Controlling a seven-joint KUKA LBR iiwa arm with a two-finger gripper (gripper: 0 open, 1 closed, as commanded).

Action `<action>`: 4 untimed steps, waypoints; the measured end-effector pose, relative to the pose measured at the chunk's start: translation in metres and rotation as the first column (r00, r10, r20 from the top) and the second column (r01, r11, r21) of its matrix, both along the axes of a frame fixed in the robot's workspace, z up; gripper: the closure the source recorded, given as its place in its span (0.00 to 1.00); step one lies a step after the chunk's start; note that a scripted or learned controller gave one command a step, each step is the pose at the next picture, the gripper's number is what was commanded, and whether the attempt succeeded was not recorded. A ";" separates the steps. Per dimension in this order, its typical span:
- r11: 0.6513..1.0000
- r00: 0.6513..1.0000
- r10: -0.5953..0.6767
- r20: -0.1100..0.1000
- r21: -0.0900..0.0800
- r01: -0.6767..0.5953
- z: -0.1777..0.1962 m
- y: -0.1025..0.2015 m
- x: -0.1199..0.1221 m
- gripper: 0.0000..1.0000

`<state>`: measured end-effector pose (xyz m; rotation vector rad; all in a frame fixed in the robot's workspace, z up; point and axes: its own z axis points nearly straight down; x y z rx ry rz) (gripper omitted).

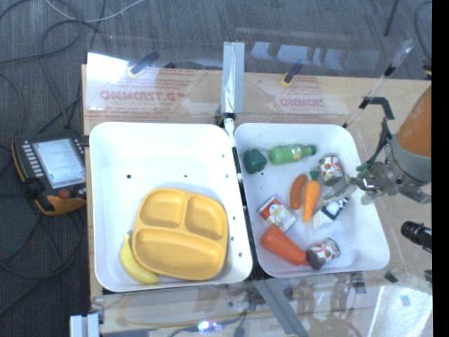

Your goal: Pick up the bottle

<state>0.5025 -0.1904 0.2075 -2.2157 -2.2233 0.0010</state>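
Bottle (290, 153), green with a pale label we cannot read, lies on its side at the far edge of the right bin (370, 241). We see the claw (345, 187) near a can (330, 167); we cannot tell its state.

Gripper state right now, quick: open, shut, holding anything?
Two-finger gripper: cannot be told; it sits at the right side of the right white bin, apart from the green plastic bottle.

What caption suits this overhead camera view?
Gripper hovers over the right bin, beside carrots, short of the green bottle.
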 end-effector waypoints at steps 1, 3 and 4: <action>0.998 0.998 -0.066 -0.001 -0.001 0.066 -0.044 0.013 0.070 0.00; 0.973 0.973 -0.230 0.011 -0.008 0.230 -0.117 0.077 0.151 0.00; 0.983 0.982 -0.185 -0.019 0.014 0.186 -0.118 0.019 0.165 0.00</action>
